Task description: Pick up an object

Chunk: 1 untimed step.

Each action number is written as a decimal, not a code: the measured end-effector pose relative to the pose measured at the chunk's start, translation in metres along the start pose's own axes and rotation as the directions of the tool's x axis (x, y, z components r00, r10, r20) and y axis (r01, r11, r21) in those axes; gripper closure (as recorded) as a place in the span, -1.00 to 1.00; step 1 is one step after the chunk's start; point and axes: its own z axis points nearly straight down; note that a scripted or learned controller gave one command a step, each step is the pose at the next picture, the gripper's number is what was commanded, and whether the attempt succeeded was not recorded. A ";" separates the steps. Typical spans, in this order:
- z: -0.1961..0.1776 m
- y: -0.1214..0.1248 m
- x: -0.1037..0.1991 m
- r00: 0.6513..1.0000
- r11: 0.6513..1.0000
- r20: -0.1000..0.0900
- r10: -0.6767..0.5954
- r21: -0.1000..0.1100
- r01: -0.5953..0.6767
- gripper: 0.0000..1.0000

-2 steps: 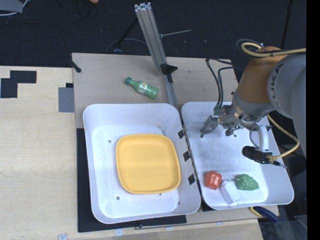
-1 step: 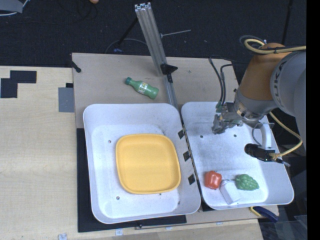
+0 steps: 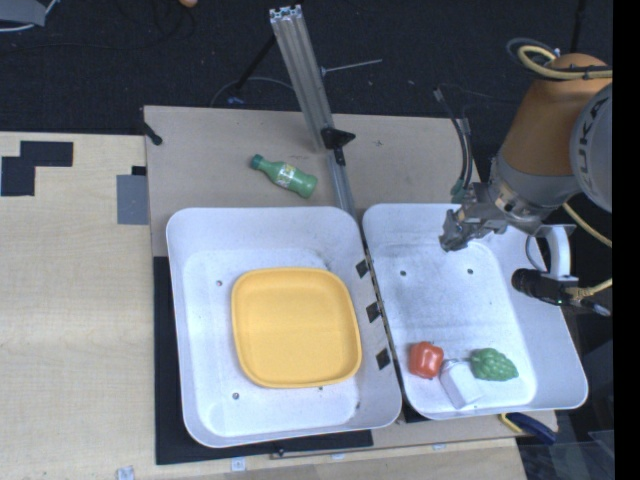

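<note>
Your bench [image 3: 420, 158] carries two shallow white bins side by side; the left bin [image 3: 195, 268] lies at about 8 o'clock from the scene's centre and the right bin [image 3: 460, 298] at about 4 o'clock. The arm [image 3: 550, 128], grey with its orange band, comes in from 2 o'clock and hangs over the right bin's far edge. In the left bin a yellow square plate [image 3: 296, 326] lies flat near the middle. On the bare bench at 12 o'clock of that bin a green bottle [image 3: 284, 175] lies on its side. The gripper [image 3: 460, 233] sits above the right bin's 12 o'clock rim, well apart from every object; you cannot tell here how it is set. At the right bin's 6 o'clock edge you see a green broccoli-like toy [image 3: 493, 365], a red pepper-like toy [image 3: 425, 359], and a small white block [image 3: 460, 385] between them.
</note>
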 end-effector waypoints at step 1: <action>-0.056 0.010 0.001 1.000 1.000 0.000 0.000 0.001 0.000 1.00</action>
